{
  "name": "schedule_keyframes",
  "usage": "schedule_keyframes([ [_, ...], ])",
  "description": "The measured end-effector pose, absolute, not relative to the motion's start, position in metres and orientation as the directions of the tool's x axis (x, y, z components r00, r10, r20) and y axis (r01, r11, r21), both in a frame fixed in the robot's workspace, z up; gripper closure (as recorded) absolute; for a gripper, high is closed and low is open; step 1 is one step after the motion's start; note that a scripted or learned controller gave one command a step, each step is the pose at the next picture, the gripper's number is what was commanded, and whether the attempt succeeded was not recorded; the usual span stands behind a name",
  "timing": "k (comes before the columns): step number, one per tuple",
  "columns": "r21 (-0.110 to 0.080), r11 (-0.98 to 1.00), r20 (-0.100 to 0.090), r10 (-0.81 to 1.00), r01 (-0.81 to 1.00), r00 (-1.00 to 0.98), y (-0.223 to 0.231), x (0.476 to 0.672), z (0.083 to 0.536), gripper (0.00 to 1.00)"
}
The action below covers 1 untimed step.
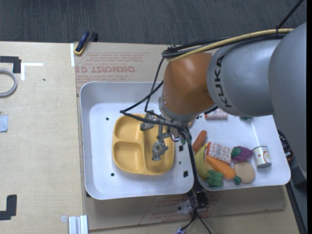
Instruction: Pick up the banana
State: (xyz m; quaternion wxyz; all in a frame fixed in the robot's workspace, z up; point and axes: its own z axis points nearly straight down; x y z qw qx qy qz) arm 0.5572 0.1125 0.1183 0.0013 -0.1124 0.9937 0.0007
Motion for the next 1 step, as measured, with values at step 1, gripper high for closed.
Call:
schedule_keyframes([
  [1,0.002,0.976,-0.008,-0.219,-0.219,-0.976,0.1121,0.5589,0.1293,1.00],
])
